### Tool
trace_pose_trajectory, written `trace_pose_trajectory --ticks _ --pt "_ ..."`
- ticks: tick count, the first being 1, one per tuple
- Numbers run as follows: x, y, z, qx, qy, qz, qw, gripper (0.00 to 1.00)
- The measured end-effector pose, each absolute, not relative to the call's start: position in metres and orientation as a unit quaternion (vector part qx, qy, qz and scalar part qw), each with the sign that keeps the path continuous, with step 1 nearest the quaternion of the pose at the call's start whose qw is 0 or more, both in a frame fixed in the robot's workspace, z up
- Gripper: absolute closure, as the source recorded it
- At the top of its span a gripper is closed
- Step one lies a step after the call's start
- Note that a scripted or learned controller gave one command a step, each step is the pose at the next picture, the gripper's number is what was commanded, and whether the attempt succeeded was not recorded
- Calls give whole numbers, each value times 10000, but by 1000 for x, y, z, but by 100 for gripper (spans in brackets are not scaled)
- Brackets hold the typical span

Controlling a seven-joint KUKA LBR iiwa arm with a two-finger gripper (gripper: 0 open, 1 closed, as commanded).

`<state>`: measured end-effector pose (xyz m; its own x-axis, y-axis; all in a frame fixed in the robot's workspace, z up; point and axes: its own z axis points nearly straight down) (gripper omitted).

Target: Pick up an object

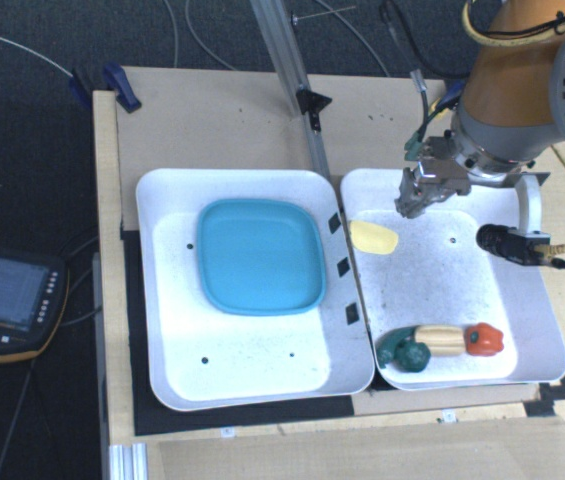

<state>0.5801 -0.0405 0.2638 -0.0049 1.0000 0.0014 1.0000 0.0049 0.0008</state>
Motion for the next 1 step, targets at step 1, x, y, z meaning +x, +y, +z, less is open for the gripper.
trace_pose_trajectory --ticks 1 --pt "551 12 254 -7055 -7087 -3 5 100"
